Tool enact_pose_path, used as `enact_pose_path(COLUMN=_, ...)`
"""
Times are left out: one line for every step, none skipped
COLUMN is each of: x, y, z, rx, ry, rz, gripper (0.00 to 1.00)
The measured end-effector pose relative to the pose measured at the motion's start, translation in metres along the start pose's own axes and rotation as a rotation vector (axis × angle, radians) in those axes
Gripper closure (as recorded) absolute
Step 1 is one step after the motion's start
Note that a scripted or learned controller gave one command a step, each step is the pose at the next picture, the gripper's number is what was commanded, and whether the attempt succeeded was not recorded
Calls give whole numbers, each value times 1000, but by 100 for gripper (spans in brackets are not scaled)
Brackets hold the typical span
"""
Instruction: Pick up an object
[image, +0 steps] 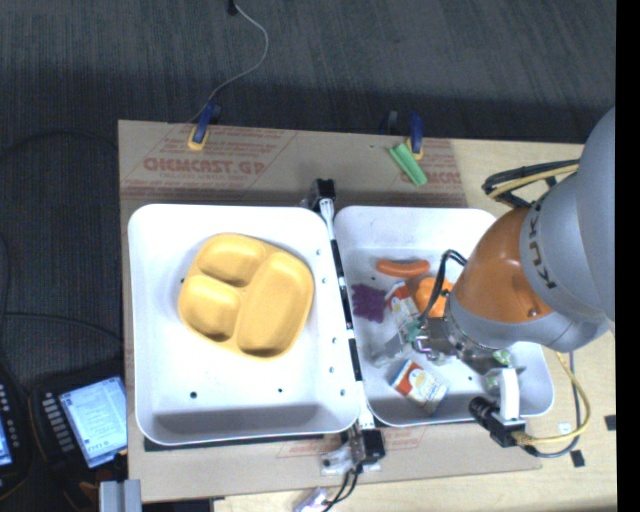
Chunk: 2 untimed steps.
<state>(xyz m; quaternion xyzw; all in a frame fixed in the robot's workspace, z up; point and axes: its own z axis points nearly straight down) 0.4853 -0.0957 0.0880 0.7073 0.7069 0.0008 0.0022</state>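
The arm's gripper (425, 338) hangs low inside the right bin (480, 218), about mid-bin, with the grey body and orange band (500, 275) covering that bin's right half; whether the jaws are open, closed or gripping anything I cannot tell, since the wrist hides the tips. The likeliest candidate for the pick, by my reading, is the small red-and-white packet (415, 381), which lies just toward the bin's near edge from the gripper, close beside it, its long axis running slantwise from the bin's centre toward the near edge. It looks flat, glossy and crinkly, so a pinch across its short side seems the safer bet. Toward the far edge of the same bin lies a smooth orange-red sausage-shaped piece (403, 267), long axis parallel to the far edge, and near the left wall a purple, soft-looking ragged lump (367, 301). A rounded orange thing (428, 292) sits touching or nearly touching the wrist. The left bin (150, 400) holds a large yellow moulded tray (247, 294) with three rounded compartments, matt and plastic-looking, well apart from the gripper across the divide
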Motion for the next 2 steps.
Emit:
enact_pose_path(x=0, y=2, z=-11, rx=-6, ry=-2, rz=1, gripper=100)
enact_pose_path(x=0, y=2, z=-11, rx=-5, ry=-1, rz=1, gripper=0)
